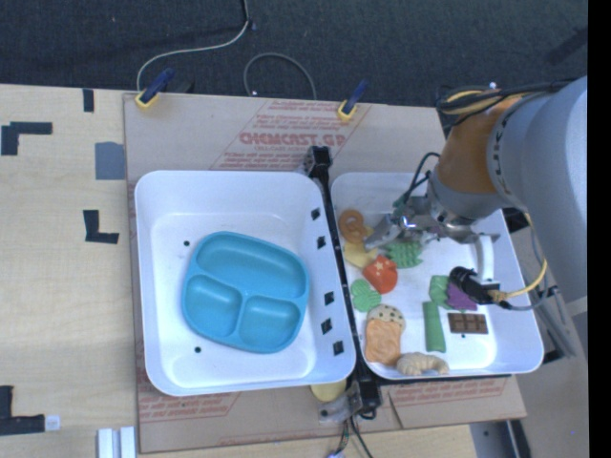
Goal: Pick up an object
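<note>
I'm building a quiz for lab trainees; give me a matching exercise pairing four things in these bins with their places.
Things:
1. blue divided plastic tray
2. red tomato-shaped toy
3. brown chocolate-bar toy
4. pale croissant-shaped toy

Places:
A. right bin, near front rim
B. left bin
C. right bin, just below the pincer
D. right bin, beside a green stick

Pairs: 1-B, 2-C, 3-D, 4-A

The arm is thick, grey and rounded, with an orange band and yellow cables beside it.
</note>
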`<state>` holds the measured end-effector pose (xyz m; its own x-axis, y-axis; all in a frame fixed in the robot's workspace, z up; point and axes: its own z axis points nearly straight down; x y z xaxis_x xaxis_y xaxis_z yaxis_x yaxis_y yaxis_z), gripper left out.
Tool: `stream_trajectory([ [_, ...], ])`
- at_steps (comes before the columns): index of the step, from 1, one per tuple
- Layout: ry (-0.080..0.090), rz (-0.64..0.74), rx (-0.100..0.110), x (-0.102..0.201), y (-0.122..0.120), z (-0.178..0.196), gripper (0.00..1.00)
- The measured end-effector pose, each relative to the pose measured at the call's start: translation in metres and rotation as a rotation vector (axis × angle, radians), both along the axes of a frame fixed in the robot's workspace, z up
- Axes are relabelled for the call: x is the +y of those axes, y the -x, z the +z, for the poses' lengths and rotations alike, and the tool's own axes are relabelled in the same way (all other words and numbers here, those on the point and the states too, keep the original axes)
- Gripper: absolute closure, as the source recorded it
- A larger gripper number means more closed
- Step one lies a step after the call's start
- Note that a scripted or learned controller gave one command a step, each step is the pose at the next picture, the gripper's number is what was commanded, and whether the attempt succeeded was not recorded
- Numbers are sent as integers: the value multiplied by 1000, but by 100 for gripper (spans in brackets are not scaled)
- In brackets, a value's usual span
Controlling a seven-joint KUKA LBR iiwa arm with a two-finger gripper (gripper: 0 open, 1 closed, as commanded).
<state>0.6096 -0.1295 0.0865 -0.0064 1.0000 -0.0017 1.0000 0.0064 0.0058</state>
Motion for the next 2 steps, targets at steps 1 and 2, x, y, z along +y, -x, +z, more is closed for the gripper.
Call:
stream_trajectory([
  [1,0,-4,1,-3,1,10,100],
  [2,-4,1,-1,55,15,104,100],
])
